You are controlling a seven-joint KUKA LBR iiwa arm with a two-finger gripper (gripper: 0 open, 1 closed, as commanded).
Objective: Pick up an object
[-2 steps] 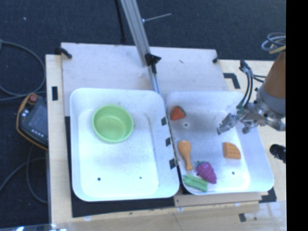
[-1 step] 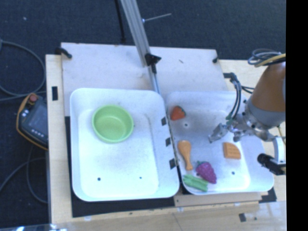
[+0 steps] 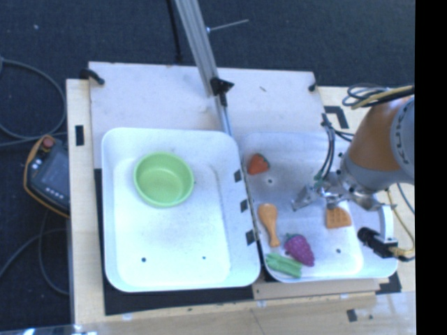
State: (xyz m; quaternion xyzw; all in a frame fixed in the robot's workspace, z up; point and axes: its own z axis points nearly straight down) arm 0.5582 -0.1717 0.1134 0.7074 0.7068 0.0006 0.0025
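Two white bins sat side by side on the bench. The left bin (image 3: 174, 257) had a green bowl (image 3: 164, 179) in it, up near its ten o'clock corner. The right bin (image 3: 293, 149) held the toy food. A red strawberry (image 3: 258, 163) lay at about ten o'clock in that bin, a tan chicken leg (image 3: 269, 223) lay near the left wall, a purple bunch of grapes (image 3: 299, 248) lay at six o'clock, and a green veggie (image 3: 283, 264) lay at seven o'clock, by the rim. An orange piece of toast (image 3: 338, 218) lay at about four o'clock. The gripper (image 3: 312, 195) hung over the middle of the right bin, just beside the toast and touching nothing. I could not tell how its grip was set.
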